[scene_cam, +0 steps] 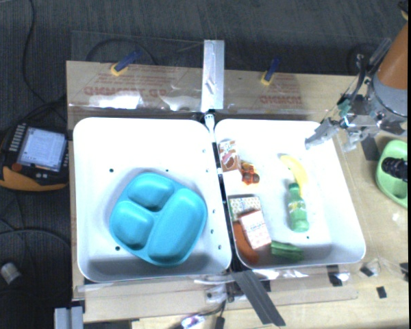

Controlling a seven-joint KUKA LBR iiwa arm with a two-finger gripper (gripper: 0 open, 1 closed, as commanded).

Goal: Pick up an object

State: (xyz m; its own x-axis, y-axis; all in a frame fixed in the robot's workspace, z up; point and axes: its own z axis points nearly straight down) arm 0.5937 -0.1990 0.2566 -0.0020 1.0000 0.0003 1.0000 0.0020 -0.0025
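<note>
Gripper (320, 136) low at right, tilted

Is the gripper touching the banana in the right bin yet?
Apart. The camera view shows bare white bin floor between the gripper, up near the right bin's top right corner, and the banana.

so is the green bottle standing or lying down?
Lying down. The green bottle lies flat on the floor of the right bin, long axis running up-down in the view, just below the banana.

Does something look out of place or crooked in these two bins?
Mostly no. The blue divided tray sits askew in the left bin, turned against its walls. In the right bin, the green bottle lies on its side.
</note>
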